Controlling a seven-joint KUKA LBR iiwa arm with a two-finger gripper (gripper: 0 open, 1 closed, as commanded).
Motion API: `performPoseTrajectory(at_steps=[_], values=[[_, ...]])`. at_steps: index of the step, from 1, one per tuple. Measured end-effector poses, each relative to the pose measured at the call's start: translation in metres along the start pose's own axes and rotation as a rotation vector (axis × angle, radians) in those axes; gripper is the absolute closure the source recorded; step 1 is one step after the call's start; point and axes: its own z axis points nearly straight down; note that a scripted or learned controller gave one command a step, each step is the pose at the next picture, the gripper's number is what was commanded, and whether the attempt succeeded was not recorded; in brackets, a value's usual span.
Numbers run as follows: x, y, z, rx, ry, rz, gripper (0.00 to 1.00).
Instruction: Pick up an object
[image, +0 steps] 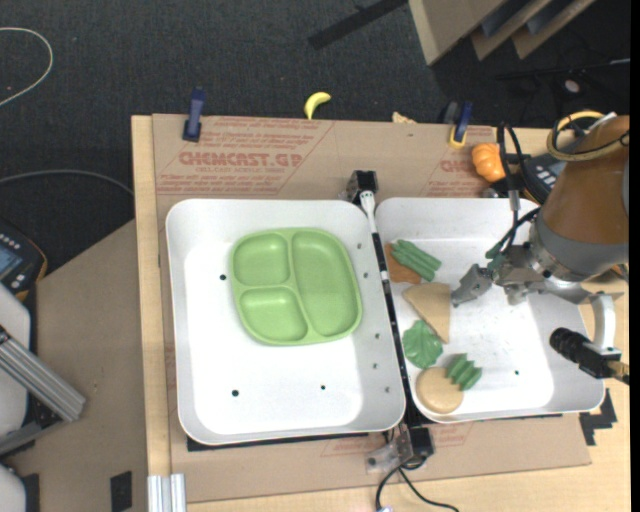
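Observation:
My gripper hangs over the middle of the right bin, open, with nothing between its fingers. Just left of it lie a tan wedge and a green ridged piece that rests on a brown piece. Nearer the front of the bin are a green leafy piece, a round tan piece and a small green ridged piece. The gripper touches none of them.
The left bin holds a green divided plate. The arm's orange band covers the right bin's far right side. A black part juts over that bin's right rim. An orange object lies behind the bins.

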Motion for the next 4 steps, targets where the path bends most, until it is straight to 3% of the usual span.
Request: performPoseTrajectory(at_steps=[1, 2, 3, 4], values=[[0.083, -0.052, -0.021, 0.002, 0.001, -0.003, 0.0], [0.078, -0.05, -0.03, -0.003, -0.004, 0.006, 1.0], [0.153, -0.053, -0.064, -0.007, -0.003, -0.004, 1.0], [0.208, -0.052, -0.185, -0.018, 0.0, -0.005, 1.0]])
